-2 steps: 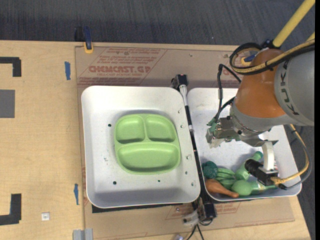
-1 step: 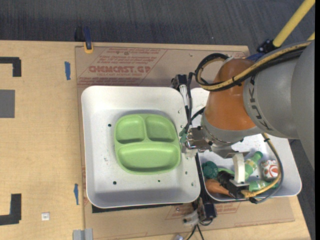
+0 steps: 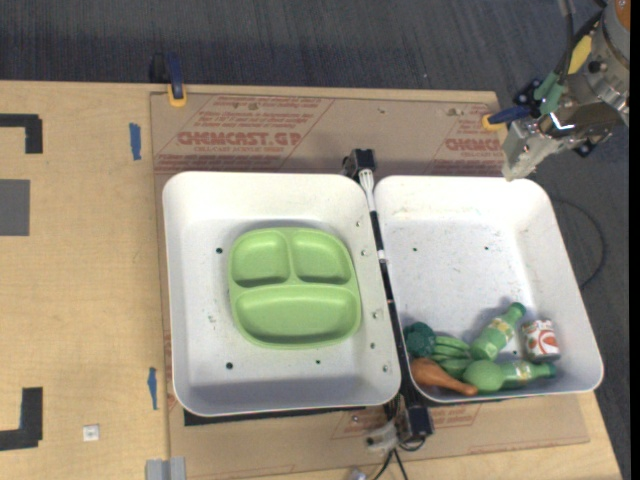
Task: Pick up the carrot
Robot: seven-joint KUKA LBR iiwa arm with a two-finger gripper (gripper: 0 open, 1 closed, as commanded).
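The carrot (image 3: 440,377) is orange and lies along the near edge of the right bin (image 3: 470,238), at its front left corner, beside a dark green leafy vegetable (image 3: 420,339). My gripper (image 3: 522,158) hangs above the far right corner of that bin, well away from the carrot. Nothing is between its fingers, and their tips are too small to judge.
Two green bottles (image 3: 497,332) (image 3: 508,373) and a small red and white can (image 3: 541,340) crowd the carrot's right side. The left bin (image 3: 190,268) holds a green divided plate (image 3: 294,286). A black clamp (image 3: 360,160) sits where the bins meet at the back.
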